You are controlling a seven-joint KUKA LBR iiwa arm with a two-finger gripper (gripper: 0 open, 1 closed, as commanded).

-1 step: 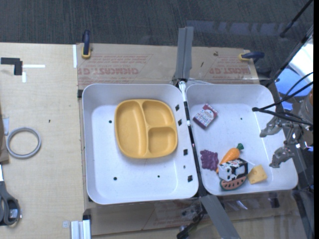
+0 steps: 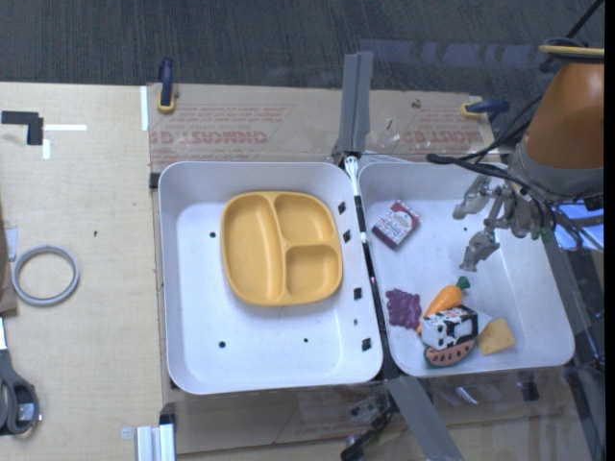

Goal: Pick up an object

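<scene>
My gripper (image 2: 478,230) hangs over the right bin (image 2: 538,296), near its back right, with its fingers spread and nothing between them. Below it and toward the front lie a toy carrot (image 2: 444,299), a black-and-white toy (image 2: 450,327), a tan cheese wedge (image 2: 496,337) and a purple bunch of grapes (image 2: 404,307). A small red-and-white packet (image 2: 395,225) lies to the gripper's left, near the bin's back left.
The left bin (image 2: 192,334) holds a yellow divided plate (image 2: 282,248). A roll of tape (image 2: 42,275) and scissors (image 2: 14,401) lie on the wooden bench at the left. A divider (image 2: 356,113) stands between the bins at the back.
</scene>
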